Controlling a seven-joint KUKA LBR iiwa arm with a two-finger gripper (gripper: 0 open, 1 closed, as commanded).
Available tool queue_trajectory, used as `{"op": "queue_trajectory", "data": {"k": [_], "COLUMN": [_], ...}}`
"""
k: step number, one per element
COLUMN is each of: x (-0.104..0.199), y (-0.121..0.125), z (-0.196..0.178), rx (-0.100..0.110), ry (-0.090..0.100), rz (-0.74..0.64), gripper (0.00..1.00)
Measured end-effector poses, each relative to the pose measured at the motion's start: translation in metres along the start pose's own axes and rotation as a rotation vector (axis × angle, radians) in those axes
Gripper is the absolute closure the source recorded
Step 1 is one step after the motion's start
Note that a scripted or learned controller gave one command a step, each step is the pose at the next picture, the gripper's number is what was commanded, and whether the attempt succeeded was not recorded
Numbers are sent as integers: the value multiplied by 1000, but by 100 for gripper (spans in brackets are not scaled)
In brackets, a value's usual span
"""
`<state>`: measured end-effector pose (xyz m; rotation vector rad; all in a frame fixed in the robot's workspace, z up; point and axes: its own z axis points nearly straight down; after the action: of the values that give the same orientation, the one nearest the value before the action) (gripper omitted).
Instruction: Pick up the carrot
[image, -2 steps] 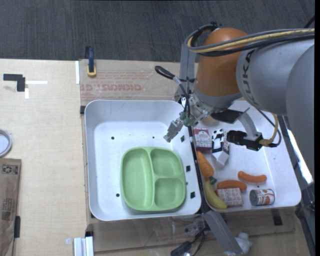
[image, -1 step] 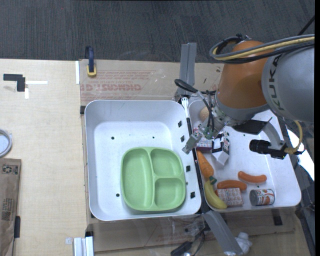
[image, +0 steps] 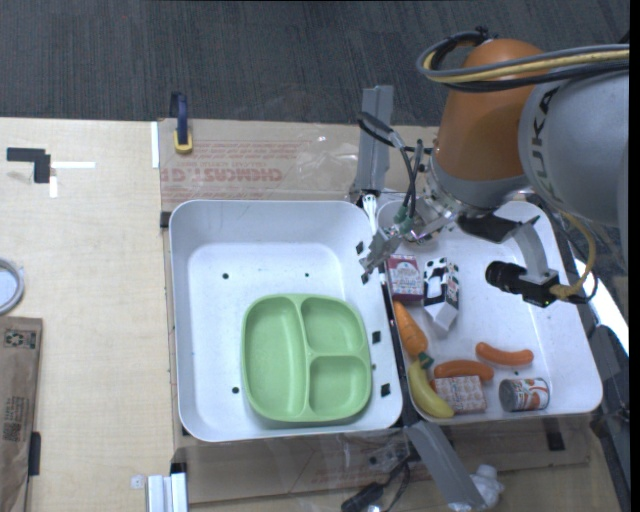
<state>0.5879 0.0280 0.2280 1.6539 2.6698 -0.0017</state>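
1. Carrot position is the first concern: the tapered orange carrot with a green stub (image: 409, 331) is seen lying in the right-hand shallow white bin (image: 572, 345), pressed against that bin's left wall, its narrow end pointed up the view.
2. Just above the carrot a small red-and-white carton (image: 404, 277) is placed, and a black-and-white patterned carton (image: 441, 287) is tipped beside that, so the carrot's upper end is crowded.
3. Just below the carrot a yellow toy banana (image: 428, 392) is curled against the same wall; to the carrot's right, a little apart, two orange-red toy sausages (image: 504, 353) and a small printed can (image: 524, 394) are scattered.
4. The two-finger gripper (image: 384, 246) is found above the carrot, over the seam between the bins, hung from the grey arm with its orange band (image: 490, 110). Nothing is gripped, and whether the claw is spread or closed cannot be told, since cables and brackets are tangled over it.
5. It is judged that the approach is not yet finished: the gripper is held short of the carrot, probably to clear the cartons.
6. The wall is judged the main hazard, as little room is left for a finger on that side.
7. Left of the carrot, a pale green divided plastic plate (image: 306, 357) is set in the left-hand white bin (image: 200, 300).
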Motion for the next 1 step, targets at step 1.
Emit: {"op": "queue_trajectory", "data": {"k": [1], "x": [18], "y": [-4], "z": [37], "rx": [2], "ry": [2], "rz": [-163], "gripper": [0]}}
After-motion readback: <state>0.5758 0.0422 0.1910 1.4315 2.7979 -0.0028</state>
